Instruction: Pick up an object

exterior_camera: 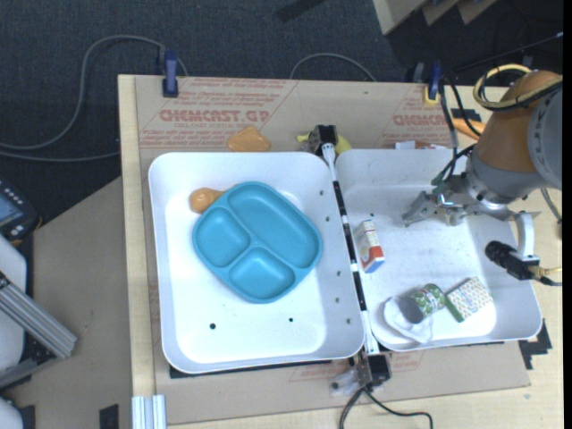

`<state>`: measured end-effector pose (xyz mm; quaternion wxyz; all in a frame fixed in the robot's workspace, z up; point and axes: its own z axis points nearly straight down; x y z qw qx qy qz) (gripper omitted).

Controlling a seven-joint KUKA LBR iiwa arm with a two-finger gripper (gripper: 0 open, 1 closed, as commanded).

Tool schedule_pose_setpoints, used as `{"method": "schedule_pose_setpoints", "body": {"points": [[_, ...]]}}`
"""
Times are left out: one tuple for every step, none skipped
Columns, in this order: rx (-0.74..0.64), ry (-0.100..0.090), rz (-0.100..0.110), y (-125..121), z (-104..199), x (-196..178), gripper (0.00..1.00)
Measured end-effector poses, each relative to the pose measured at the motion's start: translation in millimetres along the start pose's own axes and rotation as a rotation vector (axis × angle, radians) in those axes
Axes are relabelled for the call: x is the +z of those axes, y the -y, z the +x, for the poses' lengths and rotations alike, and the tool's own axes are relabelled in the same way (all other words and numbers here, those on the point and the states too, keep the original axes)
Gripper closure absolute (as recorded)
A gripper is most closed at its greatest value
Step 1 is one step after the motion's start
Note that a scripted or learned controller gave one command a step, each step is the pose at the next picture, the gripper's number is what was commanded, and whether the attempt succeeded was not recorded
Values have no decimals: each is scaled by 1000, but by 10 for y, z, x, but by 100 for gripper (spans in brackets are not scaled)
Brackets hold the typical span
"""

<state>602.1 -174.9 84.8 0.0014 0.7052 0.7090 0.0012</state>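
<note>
The tabletop (134, 239) carried two white bins, the left bin (179, 329) taken up by a blue divided plate (257, 239) with an orange piece (203, 199) tucked at its upper-left edge. In the right bin (509, 324) the hand (435, 206) hung low near the far wall, fingers spread and gripping nothing. The small red-and-white carton (369, 245) lay nearest, down and to its left, long axis running away from the camera, while the green packet (469, 298) and crumpled wrapper (420, 304) sat farther forward, nothing between.
</note>
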Motion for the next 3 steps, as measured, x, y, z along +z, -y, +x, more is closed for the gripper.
{"method": "schedule_pose_setpoints", "body": {"points": [[5,-8,6,-82,-464,-58,0],[-1,1,-1,-521,117,-19,0],[3,3,-2,-510,81,-131,100]]}}
